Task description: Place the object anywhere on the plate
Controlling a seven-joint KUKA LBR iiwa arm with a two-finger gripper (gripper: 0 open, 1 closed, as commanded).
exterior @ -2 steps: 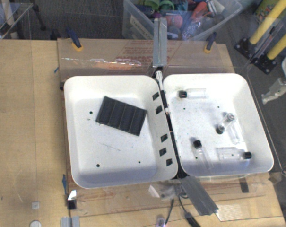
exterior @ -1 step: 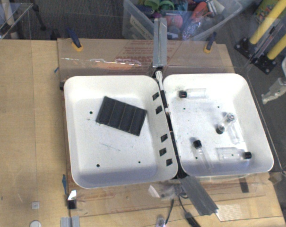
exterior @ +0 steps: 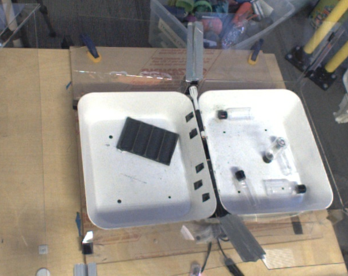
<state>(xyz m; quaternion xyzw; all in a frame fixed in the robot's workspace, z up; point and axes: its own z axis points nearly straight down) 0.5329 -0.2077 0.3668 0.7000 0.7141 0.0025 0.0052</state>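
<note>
Clear vials (exterior: 275,186) in the right bin (exterior: 312,125), perhaps four, faint against white.

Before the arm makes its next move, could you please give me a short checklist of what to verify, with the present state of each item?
1. Plate located: the dark ribbed plate lies flat in the left bin: ok.
2. Plate surface free to receive an object: nothing rests on it: ok.
3. Objects to pick available: small clear vials with black caps, such as one near the back and one at the front right, lie in the right bin: ok.
4. Vials spaced apart for a grasp: the middle pair lie close together: cannot tell.
5. Object on the plate: not ok, none yet.
</note>
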